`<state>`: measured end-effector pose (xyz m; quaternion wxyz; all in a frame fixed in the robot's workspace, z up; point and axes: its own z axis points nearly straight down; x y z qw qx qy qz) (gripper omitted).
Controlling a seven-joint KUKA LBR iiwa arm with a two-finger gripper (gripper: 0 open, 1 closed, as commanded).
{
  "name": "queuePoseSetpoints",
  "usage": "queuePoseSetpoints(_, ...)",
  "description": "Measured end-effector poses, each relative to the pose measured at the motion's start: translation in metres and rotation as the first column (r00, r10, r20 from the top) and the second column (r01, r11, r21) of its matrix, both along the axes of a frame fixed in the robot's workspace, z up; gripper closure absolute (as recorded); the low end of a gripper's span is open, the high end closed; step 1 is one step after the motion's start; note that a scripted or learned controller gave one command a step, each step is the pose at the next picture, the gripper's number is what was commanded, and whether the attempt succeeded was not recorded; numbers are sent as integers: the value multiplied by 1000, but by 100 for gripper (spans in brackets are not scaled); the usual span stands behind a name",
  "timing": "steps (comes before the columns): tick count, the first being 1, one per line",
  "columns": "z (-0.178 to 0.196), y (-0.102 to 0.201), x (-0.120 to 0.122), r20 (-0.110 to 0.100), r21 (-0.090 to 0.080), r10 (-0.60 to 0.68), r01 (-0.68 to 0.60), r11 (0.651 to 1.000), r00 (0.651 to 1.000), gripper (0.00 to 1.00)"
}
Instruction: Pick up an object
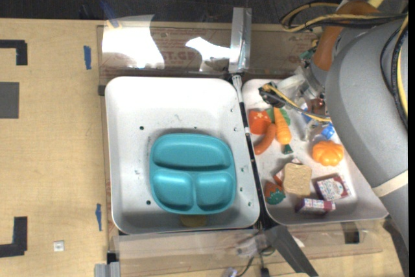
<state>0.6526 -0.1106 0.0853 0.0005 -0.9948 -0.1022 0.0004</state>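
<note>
The grey arm reaches in from the right over the right bin and covers much of its far side. Its claw sits low among cables at the bin's back, and whether it is open, shut or holding anything cannot be told.

Risks, as judged from here: the toys lie packed close, so a descent could wedge between two of them, nudge one aside, or close on air; the rounder pieces may roll off the grip.

Left bin: holds a teal divided tray, well apart from the claw.

Right bin, candidates for picking, by size:
- tan bread slice, flat, near the front;
- small orange pumpkin, round, beside the arm;
- pink-labelled packet, next to the bread;
- carrot, slim, near the middle, nearest the claw;
- red tomato, against the dividing wall.
</note>
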Motion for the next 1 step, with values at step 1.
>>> queuePoseSetpoints(1,1,12,-49,1,0,-4,4,1000,1000,0)
